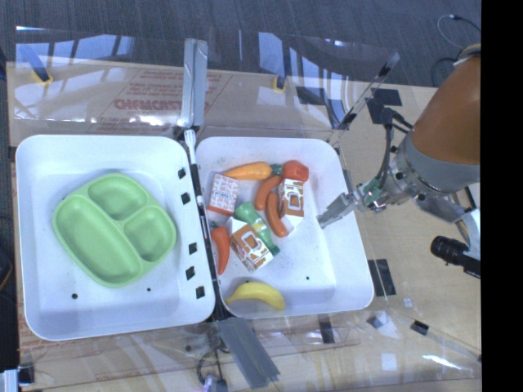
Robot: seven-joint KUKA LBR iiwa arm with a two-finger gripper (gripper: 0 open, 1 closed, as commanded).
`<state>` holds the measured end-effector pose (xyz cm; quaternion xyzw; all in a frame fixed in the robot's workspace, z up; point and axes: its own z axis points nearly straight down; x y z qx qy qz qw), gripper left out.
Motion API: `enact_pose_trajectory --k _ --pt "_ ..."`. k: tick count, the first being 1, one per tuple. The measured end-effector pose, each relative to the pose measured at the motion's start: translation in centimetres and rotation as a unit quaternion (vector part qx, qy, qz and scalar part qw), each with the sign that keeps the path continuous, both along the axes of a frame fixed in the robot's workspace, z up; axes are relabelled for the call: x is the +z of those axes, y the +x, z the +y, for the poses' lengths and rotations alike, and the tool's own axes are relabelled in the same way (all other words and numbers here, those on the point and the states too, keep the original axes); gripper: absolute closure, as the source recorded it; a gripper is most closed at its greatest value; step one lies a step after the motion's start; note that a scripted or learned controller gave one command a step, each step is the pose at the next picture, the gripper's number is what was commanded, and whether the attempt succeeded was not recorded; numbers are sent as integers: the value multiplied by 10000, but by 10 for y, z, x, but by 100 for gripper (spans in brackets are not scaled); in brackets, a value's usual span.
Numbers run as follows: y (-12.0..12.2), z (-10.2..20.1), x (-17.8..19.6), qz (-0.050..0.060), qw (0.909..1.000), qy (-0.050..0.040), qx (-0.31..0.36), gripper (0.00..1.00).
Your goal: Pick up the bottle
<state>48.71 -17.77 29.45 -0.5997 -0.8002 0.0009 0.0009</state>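
Observation:
The bottle [246, 213] is green and lies slantwise in the middle of the right bin [327, 280], partly covered by a small orange-and-white carton [252, 247]. Its lower end peeks out past the carton to the right. My gripper [328, 216] hangs over the right bin's right side, low and tilted toward the pile, roughly a hand's width right of the bottle. Nothing is seen in its grasp. The orange-banded arm [445, 129] comes in from the right edge.
Around the bottle lie a carrot [248, 171], a tomato [295, 171], two sausages [266, 192], two more cartons [223, 194], an orange vegetable [221, 248] and a banana [255, 295]. The left bin [41, 300] holds a green divided plate [114, 227].

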Motion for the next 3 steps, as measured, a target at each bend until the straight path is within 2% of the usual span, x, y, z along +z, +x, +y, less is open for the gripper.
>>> enact_pose_trajectory --k 1,2,3 --pt "0 0 0 -1 10000 0 -2 0" --pt "35 -5 95 -21 9990 -5 446 0" --pt "36 -5 106 -27 9989 -6 475 100"
